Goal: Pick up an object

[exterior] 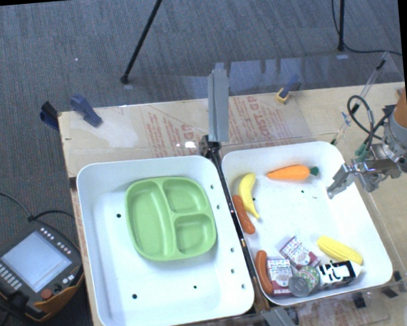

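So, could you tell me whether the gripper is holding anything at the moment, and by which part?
Nothing is held: the gripper sits open above the right bin's right edge, apart from the carrot.

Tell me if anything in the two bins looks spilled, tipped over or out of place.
Nothing stands out. The green divided plate lies flat in the left bin; the carrot, banana and corn lie loose in the right bin, unspilled.

Floor: dark grey carpet (49,44) around the bench.
Bench: pale wooden top (157,127) with red printing.
Clamps: 2 blue ones (84,109) at its far left edge, 1 yellow (284,95) further right.
Stands: 2 thin black legs (144,32) on the carpet.
Pendant: handheld screen unit (33,272), floor left.
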